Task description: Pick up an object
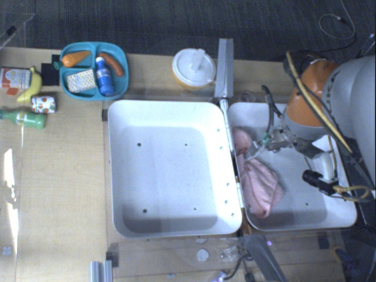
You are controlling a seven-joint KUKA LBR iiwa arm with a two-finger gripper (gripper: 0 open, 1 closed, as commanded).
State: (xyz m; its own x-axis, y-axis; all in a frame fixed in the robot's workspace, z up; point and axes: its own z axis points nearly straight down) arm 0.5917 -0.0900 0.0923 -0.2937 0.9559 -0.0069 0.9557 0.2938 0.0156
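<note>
A crumpled pink cloth (259, 184) lies in the right bin (317, 216), against its left wall. A second, smaller pink piece (241, 138) sits just behind it by the same wall; whether the two are joined I cannot tell. My gripper (259, 146) hangs low over the right bin, at the gap between the two pink pieces and close above them. The grey arm with its orange band (308, 98) reaches in from the right. Nothing is visibly lifted off the bin floor.
The left bin (117, 175) adjoins the right one along a shared divider. Behind the bins stand a white lidded cup (194, 67) and a blue tray of toy food (94, 69). A banana, a small can and a green bottle (23, 118) lie at far left. Cables hang around the arm.
</note>
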